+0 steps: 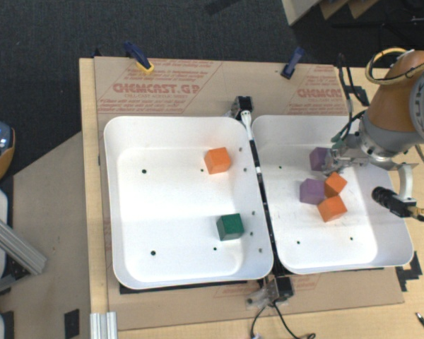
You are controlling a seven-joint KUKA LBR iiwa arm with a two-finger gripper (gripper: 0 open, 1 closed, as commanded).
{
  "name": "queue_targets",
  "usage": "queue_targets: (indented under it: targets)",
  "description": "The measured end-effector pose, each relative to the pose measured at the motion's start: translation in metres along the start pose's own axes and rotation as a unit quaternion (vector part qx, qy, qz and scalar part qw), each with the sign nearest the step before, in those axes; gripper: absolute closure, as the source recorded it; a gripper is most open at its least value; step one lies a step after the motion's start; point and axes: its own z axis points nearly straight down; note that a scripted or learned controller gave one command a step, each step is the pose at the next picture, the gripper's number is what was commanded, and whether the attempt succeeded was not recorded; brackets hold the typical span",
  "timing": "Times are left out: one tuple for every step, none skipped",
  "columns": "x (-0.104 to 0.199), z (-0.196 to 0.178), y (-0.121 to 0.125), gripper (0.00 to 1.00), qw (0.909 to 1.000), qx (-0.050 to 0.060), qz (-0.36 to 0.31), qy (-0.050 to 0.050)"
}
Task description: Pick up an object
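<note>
In the right bin [389, 253] lie a purple block [317, 158] at the back, a second purple block [311, 191], a small orange block [335, 184] and a larger orange block [332, 208] close together. My gripper [338, 158] hangs low over this bin, just right of the back purple block and just above the small orange one. The grey arm with its orange band [399, 97] reaches in from the right. In the left bin [120, 189] sit an orange cube [217, 159] and a green cube [230, 227], far from the gripper.
The two bins meet at a raised double rim [260, 189] down the middle. Cardboard [155, 83] lies under both bins, held by blue clamps [138, 56] at the back. A black cable end [392, 201] hangs by the arm over the right bin.
</note>
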Motion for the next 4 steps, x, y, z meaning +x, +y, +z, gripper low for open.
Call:
queue_targets:
  targets:
    - [-0.048, -0.021, -0.035, 1.00, 1.0000, 0.003, 0.002, 0.001]
    - [-0.045, -0.164, 0.042, 1.00, 1.0000, -0.008, -0.003, -0.003]
    - [-0.031, -0.273, 0.066, 1.00, 1.0000, -0.006, -0.002, -0.002]
    - [-0.047, -0.231, 0.000, 1.00, 1.0000, 0.005, 0.001, 0.002]
